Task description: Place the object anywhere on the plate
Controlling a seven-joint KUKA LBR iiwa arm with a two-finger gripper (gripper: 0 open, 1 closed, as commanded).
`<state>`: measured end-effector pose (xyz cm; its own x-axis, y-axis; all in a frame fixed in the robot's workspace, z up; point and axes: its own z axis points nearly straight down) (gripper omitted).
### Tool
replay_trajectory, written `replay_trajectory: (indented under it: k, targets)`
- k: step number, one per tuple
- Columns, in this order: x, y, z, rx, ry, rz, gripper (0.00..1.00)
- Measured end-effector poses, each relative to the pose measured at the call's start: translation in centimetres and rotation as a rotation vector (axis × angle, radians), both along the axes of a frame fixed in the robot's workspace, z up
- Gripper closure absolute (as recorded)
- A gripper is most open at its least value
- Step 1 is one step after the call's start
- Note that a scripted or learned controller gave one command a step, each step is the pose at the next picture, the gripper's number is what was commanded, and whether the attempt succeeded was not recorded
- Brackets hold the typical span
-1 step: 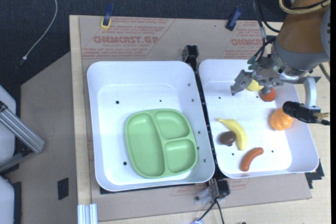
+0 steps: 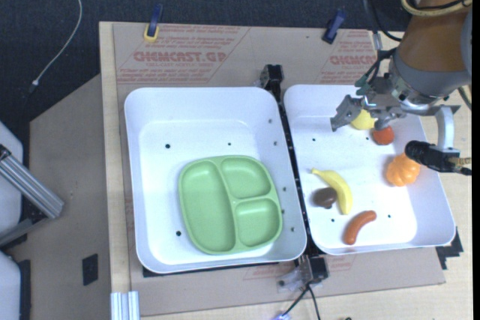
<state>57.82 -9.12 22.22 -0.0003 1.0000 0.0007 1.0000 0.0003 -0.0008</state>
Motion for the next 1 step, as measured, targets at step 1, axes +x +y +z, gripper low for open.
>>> replay_trajectory:
  k: [1]
  targets:
    - [-0.02,-0.08,-4.29,0.0,0.006,-0.001,0.0]
